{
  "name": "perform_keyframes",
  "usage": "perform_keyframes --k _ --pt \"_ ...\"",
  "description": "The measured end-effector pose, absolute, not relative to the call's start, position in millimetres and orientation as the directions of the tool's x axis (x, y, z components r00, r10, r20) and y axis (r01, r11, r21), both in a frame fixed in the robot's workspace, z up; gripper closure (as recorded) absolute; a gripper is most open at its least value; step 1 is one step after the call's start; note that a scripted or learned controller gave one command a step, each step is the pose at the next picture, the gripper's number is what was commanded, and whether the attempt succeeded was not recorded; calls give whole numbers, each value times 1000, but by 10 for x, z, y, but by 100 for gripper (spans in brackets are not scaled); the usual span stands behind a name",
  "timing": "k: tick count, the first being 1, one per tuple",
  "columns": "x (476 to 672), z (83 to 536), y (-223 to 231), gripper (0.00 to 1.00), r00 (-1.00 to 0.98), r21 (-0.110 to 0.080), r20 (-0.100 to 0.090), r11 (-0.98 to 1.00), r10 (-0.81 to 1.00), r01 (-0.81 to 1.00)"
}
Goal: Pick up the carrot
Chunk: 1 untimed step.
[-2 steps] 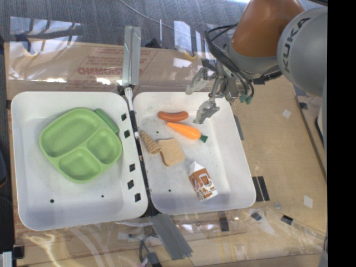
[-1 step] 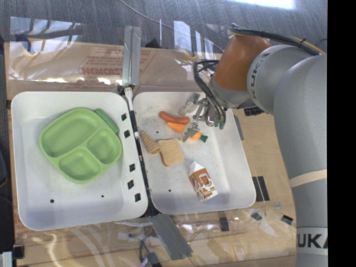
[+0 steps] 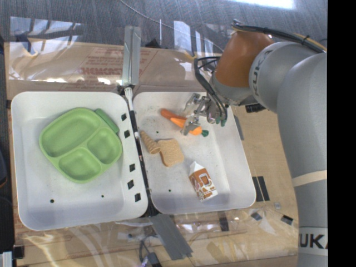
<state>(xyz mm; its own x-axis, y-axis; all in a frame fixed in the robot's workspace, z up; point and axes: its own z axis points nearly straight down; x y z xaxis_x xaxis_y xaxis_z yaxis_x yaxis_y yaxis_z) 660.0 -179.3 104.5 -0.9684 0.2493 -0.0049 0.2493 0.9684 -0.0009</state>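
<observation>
One carrot (image 3: 179, 120) lay in the right bin (image 3: 239, 171) under the hand (image 3: 201, 114), grip unclear; one green plate (image 3: 80, 144) filled the left bin (image 3: 28, 199).

A single fixed camera is mounted above the table (image 3: 72, 60) and looks down at a slant. Both white bins fall within the frame: the left bin (image 3: 22, 166) and the right bin (image 3: 233, 177), side by side at moderate range. The arm (image 3: 289, 93) enters from the right edge of the frame.

Grey ribbed floor (image 3: 67, 1), bright glare along the top edge
</observation>
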Motion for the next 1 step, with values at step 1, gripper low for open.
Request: perform_keyframes --k 1 --pt "6471 2181 -1027 100 -935 3 -11 935 354 354"
